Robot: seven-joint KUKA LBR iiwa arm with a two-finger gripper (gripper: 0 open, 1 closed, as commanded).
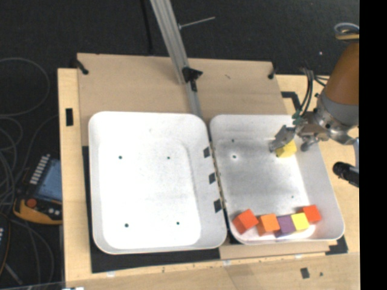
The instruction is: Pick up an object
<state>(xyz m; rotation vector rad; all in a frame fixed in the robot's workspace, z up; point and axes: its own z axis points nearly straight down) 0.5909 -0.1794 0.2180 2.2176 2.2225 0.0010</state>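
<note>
Where arm is cut off at right | jaws [289,142] grasping yellow block [286,150] | block partly hidden

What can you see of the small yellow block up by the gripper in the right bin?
The small yellow block looks like a solid, matte cube, seen tilted rather than square to the bin. It sits at the tip of the two-finger gripper, in the upper right part of the right white bin, well apart from the row of coloured blocks along the bin's near wall. The grey fingers overlap its upper edge; whether they clamp it, or whether it is lifted off the floor, cannot be told.
</note>
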